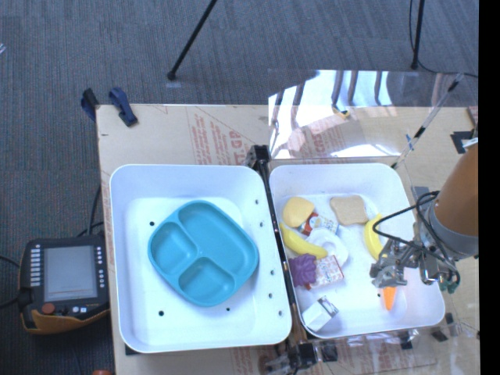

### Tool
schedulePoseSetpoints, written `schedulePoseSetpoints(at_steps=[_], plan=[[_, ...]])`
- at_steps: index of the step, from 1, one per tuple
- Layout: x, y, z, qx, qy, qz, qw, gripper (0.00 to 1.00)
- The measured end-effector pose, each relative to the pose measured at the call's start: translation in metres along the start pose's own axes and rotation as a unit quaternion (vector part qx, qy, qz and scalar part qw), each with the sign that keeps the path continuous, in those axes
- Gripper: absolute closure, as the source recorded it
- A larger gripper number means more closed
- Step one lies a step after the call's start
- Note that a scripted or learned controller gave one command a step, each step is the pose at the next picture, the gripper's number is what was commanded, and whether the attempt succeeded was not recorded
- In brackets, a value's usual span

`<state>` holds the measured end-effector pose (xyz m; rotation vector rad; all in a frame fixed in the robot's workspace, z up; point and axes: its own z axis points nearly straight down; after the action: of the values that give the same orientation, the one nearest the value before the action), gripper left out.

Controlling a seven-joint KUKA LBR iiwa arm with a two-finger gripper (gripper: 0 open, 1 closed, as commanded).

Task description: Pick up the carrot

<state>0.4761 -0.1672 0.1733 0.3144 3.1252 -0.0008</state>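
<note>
The carrot, small and orange, lies near the front right corner of the right bin. Its upper end meets the underside of my gripper, which hangs directly above it. From this angle I cannot tell whether the gripper is closed on the carrot or only above it. The grey arm with its orange band comes in from the right, over the bin's right wall.
The right bin also holds a yellow lemon, a toast slice, two bananas, purple grapes, a red-and-white packet and a small white box. A blue divided plate sits in the left bin.
</note>
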Motion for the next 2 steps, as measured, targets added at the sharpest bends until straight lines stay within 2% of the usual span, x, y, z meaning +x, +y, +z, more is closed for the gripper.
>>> schedulePoseSetpoints(at_steps=[1, 2], plan=[[-0.002, -0.011, 0.087, -0.002, 0.001, -0.153, 0.9883, 1.0], [-0.027, 0.064, 0.086, -0.003, 0.0, -0.157, 0.9877, 1.0]])
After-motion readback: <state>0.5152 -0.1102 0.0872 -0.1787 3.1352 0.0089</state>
